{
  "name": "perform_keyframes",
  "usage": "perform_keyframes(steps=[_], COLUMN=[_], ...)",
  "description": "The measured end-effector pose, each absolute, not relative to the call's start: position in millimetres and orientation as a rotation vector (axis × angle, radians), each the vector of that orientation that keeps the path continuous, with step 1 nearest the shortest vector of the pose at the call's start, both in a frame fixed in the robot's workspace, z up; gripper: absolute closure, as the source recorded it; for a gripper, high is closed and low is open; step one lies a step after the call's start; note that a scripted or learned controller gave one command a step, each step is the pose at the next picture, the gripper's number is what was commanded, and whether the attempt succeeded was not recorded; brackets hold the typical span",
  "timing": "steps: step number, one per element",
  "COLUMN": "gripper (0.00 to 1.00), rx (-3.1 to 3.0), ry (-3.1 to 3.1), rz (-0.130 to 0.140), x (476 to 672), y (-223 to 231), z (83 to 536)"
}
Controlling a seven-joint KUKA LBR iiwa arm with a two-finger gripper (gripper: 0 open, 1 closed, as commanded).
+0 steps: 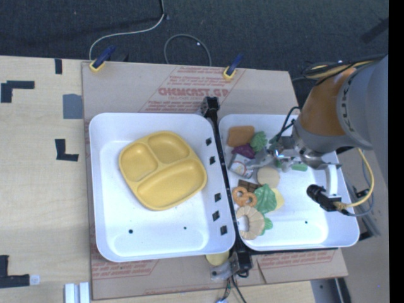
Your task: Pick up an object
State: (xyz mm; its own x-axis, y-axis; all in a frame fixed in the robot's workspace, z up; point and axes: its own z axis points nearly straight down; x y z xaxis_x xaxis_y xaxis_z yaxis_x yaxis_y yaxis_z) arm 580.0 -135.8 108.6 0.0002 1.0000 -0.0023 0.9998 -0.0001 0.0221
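Note:
The right bin [303, 229] holds a cluster of toy foods along its left side: an orange bread piece [240, 135], a green leafy piece [259, 139], a purple piece [243, 151], a beige round piece [268, 177], a pretzel [243, 196], a green lettuce piece [266, 199] and a tan shell-like piece [248, 220]. My gripper [278, 154] hangs low over the upper middle of this bin, just right of the purple piece and above the beige piece. Its tips are lost among the metal parts and the toys.
The left bin [107, 232] carries a yellow divided plate [163, 169]. The arm's grey body and orange band [325, 112] cover the right bin's upper right corner. A black cable connector [319, 196] and a yellow cable hang over the bin's right side.

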Motion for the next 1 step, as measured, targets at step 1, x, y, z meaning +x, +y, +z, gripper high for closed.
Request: perform_keyframes(steps=[1], gripper=[0.0], rx=[2.208], ry=[2.221], rz=[0.009], x=[667.3], y=[-117.9], z=[107.0])
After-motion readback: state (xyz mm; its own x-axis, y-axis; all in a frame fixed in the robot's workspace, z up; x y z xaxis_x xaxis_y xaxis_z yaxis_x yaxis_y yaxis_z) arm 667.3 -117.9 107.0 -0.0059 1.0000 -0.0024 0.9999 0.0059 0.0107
